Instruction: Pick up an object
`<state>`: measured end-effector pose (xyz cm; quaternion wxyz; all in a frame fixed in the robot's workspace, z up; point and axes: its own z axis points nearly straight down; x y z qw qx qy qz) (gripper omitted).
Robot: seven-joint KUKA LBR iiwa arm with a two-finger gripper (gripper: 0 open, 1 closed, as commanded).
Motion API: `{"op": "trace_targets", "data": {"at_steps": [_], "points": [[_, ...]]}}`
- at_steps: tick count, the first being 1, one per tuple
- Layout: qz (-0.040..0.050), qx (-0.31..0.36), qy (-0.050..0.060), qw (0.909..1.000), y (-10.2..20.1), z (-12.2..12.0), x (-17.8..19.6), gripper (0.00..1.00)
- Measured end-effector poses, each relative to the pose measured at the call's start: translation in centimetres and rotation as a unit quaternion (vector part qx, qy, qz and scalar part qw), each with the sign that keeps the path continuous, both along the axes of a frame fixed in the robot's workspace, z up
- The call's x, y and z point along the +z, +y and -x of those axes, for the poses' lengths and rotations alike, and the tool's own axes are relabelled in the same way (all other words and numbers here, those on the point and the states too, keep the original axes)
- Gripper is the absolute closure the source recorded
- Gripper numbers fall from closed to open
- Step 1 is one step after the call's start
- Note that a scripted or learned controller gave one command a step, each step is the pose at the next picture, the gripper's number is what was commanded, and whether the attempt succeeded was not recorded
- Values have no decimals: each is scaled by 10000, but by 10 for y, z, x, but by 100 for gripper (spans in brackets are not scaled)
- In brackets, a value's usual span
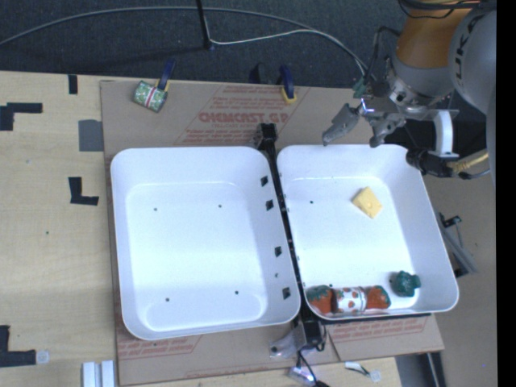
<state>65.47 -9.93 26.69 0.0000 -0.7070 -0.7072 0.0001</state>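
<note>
The end effector (360, 127) hangs spread and empty over the right bin's (419, 185) far rim. A yellow block (368, 202) lies in that bin, apart from it.

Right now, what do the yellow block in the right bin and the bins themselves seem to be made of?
The yellow block looks like soft foam or matte plastic: dull, with no glare and slightly rounded corners; I cannot tell which. The right bin and left bin look like smooth, moulded white plastic, with rounded rims and a faint sheen.
</note>
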Motion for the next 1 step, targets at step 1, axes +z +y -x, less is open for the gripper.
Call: {"op": "trace_targets", "data": {"at_steps": [1], "points": [[-4,-26,49,10000,-68,26,-130,0]]}}
